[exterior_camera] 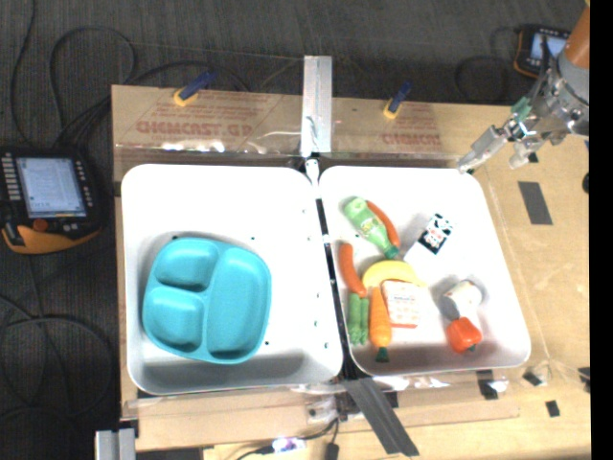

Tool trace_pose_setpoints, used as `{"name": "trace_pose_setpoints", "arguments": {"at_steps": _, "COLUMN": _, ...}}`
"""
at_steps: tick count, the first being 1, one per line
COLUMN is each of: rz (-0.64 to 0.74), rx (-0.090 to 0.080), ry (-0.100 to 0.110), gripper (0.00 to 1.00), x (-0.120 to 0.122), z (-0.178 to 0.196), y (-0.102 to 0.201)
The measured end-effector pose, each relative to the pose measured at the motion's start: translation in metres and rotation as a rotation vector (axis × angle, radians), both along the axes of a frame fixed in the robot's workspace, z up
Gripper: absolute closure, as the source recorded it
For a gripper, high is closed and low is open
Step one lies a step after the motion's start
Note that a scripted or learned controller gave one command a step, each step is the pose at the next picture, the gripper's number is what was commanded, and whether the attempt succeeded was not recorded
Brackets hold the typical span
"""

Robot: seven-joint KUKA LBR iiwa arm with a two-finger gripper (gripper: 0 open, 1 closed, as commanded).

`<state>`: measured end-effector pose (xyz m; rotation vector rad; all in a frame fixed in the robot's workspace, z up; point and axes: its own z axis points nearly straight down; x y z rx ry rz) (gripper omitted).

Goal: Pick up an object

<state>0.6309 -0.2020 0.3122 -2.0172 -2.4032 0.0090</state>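
A robotics lab, by every sign: two white bins (134,372) side by side on a cardboard-covered tabletop (556,286), clamps (192,88) pinning plastic sheet at the back, a teach pendant (45,199) lying on dark carpet (57,84) among loose cables (67,46), toy food (381,319) for test objects.

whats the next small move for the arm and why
Probably bring the gripper left and down over the right bin, toward the black-and-white toy. The gripper hangs outside the bin's upper right corner, while that toy lies nearest and apart from the crowded vegetables.
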Motion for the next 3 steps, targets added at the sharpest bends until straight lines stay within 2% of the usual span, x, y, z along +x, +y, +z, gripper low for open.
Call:
{"name": "trace_pose_setpoints", "arguments": {"at_steps": 1, "rz": 0.028, "rx": 0.005, "ry": 0.002, "gripper": 0.00, "x": -0.017, "z": -0.121, "y": 0.026}}
{"name": "trace_pose_setpoints", "arguments": {"at_steps": 2, "rz": 0.006, "rx": -0.006, "ry": -0.035, "gripper": 0.00, "x": -0.024, "z": -0.192, "y": 0.063}}
{"name": "trace_pose_setpoints", "arguments": {"at_steps": 3, "rz": 0.135, "rx": -0.006, "ry": -0.043, "gripper": 0.00, "x": 0.010, "z": -0.203, "y": 0.023}}
